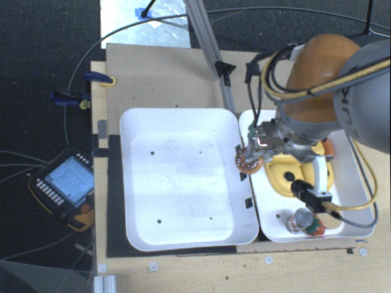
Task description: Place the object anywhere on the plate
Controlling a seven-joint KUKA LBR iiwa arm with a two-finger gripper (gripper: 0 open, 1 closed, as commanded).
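The arm (342,90) reaches over the right bin (354,163). Its end effector (252,154) sits at that bin's left edge, beside the left bin (177,176); whether it is open or closed cannot be told. A small brown round object (246,161) lies just below it, at the rim between the bins. A yellow plate (287,173) rests mid-bin. A small jar-like item (300,220) lies near the right bin's front edge.
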